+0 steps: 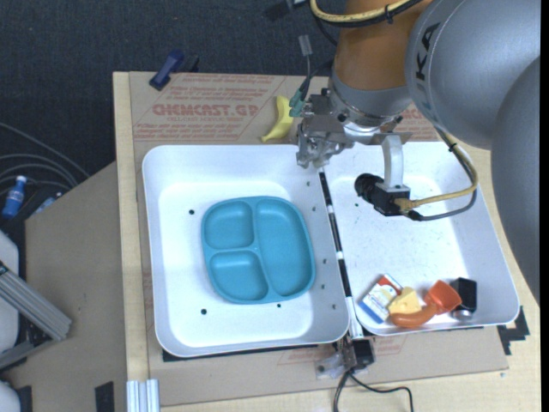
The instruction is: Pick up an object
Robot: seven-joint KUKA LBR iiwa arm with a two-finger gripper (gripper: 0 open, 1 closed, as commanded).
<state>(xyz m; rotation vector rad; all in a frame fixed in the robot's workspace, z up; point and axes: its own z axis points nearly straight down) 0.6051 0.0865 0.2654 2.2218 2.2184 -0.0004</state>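
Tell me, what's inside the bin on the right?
A small heap in the right bin's near corner: an orange piece, a yellow piece, a small carton. The arm covers its far edge.

Smooth blue plastic divided plate (256, 249), glossy white plastic bins (171, 187), matt brown cardboard sheet (206, 110) beneath.

You are looking at an evenly and brightly lit bench, with the light seeming to fall from above: the two white bins (163, 230) are close to washed out, and the blue tray (256, 249) casts only a thin, soft shadow. The arm (463, 50) bulks large and slightly soft in the top right corner, its grey casing showing a broad pale sheen. The small things in the right bin's near corner (420, 300) are sharp enough to separate by colour, though perhaps not by kind.
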